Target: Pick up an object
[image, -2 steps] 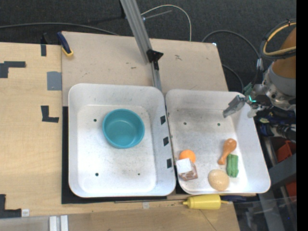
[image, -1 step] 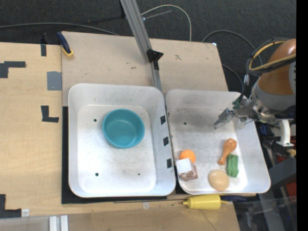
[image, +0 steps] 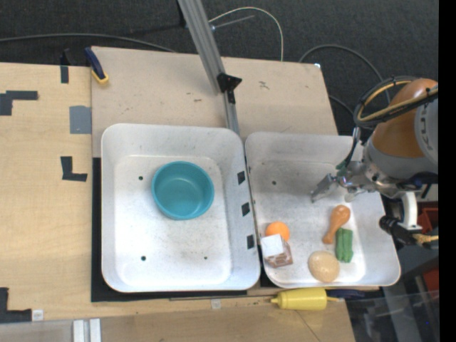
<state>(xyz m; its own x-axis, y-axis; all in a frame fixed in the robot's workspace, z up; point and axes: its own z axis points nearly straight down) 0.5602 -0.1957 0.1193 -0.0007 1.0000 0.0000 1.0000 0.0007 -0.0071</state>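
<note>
The right bin (image: pixel 285 152) holds several small objects near its front. An orange ball (image: pixel 278 229) rests against a white and brown block (image: pixel 276 250). To their right lie a beige egg shape (image: pixel 323 266), an orange drumstick-shaped toy (image: pixel 338 221) and a green piece (image: pixel 344 245). My gripper (image: pixel 332 186) hangs low over the right bin's right half, just above and left of the orange toy. Nothing shows in its grasp. The grey and orange arm (image: pixel 399 137) reaches in from the right.
The left bin (image: pixel 121 148) contains a teal bowl (image: pixel 183 189). A yellow bottle (image: pixel 303 299) lies on the bench outside the right bin's front edge. A grey metal pole (image: pixel 206 41) slants in from the top to the bins' divider.
</note>
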